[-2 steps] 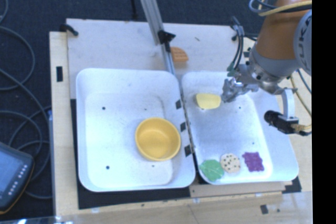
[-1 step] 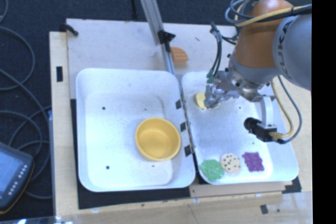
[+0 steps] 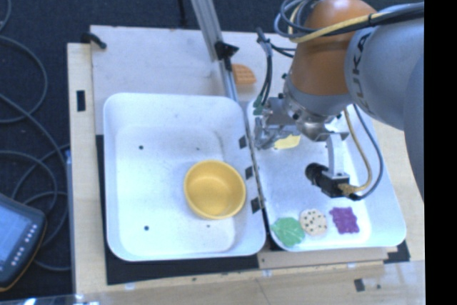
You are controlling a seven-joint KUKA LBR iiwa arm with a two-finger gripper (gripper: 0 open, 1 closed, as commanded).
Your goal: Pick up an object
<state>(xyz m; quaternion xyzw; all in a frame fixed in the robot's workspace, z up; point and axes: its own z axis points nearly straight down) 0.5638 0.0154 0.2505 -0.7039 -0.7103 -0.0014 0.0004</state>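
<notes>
My gripper [image 3: 265, 132] hangs low over the far left part of the right bin [image 3: 389, 225], close to the wall shared with the left bin. A pale yellow flat piece [image 3: 288, 143] lies just to the right of it, partly hidden by the wrist. Along the right bin's near edge sit a green round piece [image 3: 288, 231], a speckled cookie-like disc [image 3: 313, 222] and a purple piece [image 3: 345, 219]. A yellow bowl [image 3: 214, 188] stands upright in the left bin [image 3: 136, 153].
An orange object [image 3: 244, 75] lies on the bench behind the bins, beside a slanted metal rail [image 3: 203, 3]. A black fitting on the arm's cable [image 3: 325, 178] hangs over the middle of the right bin. The arm's grey and orange body covers that bin's far right.
</notes>
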